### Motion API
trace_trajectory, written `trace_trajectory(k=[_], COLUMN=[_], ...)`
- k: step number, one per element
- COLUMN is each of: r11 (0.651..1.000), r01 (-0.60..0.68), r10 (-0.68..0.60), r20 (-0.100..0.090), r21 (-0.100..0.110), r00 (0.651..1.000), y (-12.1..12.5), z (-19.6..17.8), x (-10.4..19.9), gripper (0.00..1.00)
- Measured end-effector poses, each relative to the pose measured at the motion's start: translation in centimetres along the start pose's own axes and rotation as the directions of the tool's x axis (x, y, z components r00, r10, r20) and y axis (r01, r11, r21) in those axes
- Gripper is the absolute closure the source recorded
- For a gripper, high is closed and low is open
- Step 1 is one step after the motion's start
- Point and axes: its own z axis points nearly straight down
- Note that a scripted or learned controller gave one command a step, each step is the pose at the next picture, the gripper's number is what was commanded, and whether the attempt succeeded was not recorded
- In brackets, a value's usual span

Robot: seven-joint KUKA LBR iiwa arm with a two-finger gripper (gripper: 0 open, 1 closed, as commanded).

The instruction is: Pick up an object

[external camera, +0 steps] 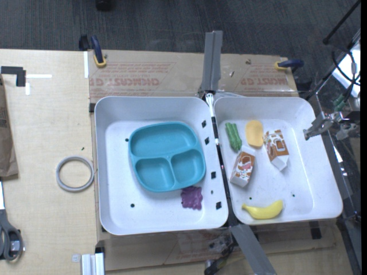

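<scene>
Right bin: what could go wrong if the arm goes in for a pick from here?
The two small cartons lie tilted and close together, so a grab at one may nudge the other. The green piece sits near the bin's left wall, leaving little room on that side. The banana is curved and smooth, so it may slip or roll.

Tabletop and its load
The wooden tabletop [46,125] bears two white bins [109,171] [321,176], a tape ring [75,173] and scissors [8,239].
</scene>
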Motion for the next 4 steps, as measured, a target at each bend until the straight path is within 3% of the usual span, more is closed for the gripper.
trace_trajectory(k=[1, 2, 3, 4], r11=[0.999, 0.999, 0.998, 0.989], r01=[0.052, 0.023, 0.058, 0.142], r10=[-0.052, -0.022, -0.058, -0.142], r20=[0.001, 0.012, 0.012, 0.016], r21=[-0.015, -0.034, -0.036, -0.036], r00=[0.999, 1.0, 0.998, 0.99], y=[9.2, 7.6, 5.1, 4.8], z=[16.8, 17.9, 18.0, 18.0], x=[-2.9, 0.0, 4.2, 6.7], gripper=[0.0, 0.0, 0.0, 0.0])
